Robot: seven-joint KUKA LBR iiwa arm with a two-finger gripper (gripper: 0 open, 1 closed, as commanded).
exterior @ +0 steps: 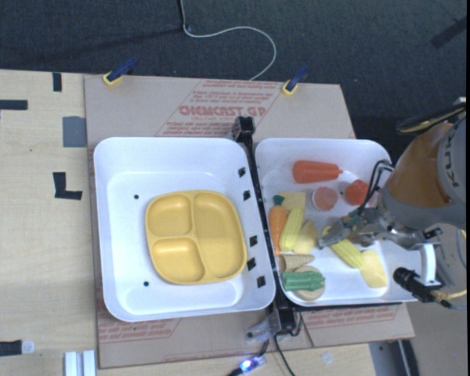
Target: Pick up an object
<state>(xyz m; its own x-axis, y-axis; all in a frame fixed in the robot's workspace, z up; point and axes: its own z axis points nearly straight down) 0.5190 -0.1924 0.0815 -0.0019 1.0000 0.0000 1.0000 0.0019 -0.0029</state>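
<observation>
Hung low in the right bin (372, 149): gripper (346, 233), grip unreadable, over two corn cobs (359, 257). Counted two carrots (316, 171). Left bin (117, 171) held one yellow plate (195, 236).

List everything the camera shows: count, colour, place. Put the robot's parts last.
bins: 2, white, side by side on the cardboard sheet.
divided plate: 1, yellow, three compartments, in the left bin.
long toy vegetable: 1, red-orange, top of the right bin.
round disc: 1, pinkish, below that vegetable.
small round piece: 1, red, right of the disc.
carrot: 1, orange, left edge of the right bin.
corn cobs: 2, yellow; the other lies by the claw.
green-topped piece: 1, green on tan, bottom of the right bin.
cardboard sheet: 1, brown, under the bins.
clamps: 2, blue and yellow, on the cardboard's top edge.
cable: 1, white, on the dark floor.
arm: 1, grey with orange band, from the right.
claw: 1, dark, low over the right bin.
</observation>
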